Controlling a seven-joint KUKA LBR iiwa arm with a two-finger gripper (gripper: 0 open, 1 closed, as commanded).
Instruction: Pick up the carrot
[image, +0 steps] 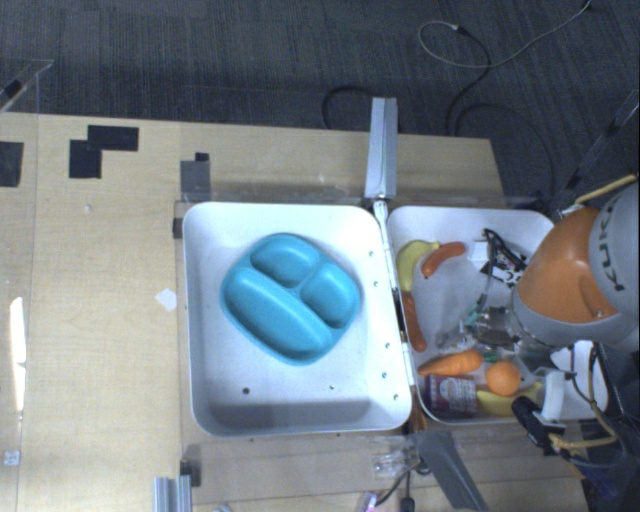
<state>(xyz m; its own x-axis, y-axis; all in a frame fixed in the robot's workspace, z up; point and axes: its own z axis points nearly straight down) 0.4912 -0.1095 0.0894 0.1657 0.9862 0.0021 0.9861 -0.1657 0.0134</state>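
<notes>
**Arm low over the right bin, carrot lying at the near side**

The jaws sit low inside the right bin, a dark tangle of metal and cable below the arm's wrist. Whether they stand open or closed cannot be told from this angle, and nothing can be made out between them. They hang just above and slightly to the right of the carrot, close to it, though contact is not clear.

The carrot lies on its side near the front of the right bin, its thick orange end to the right with a bit of green beside it, its tip pointing left toward the wall shared with the other bin. Just to its right lies a round orange fruit, with a banana curving under that fruit and a dark can in front of the carrot. Farther back in the same bin lie a red-orange sausage resting against a pale yellow-green piece, and a thin reddish strip along the left wall.

The arm, with its orange band, comes in from the right and covers the bin's far right corner.

The left bin holds a blue divided tray with three compartments, set at an angle near its middle. Both bins rest on the light wooden desk.
</notes>
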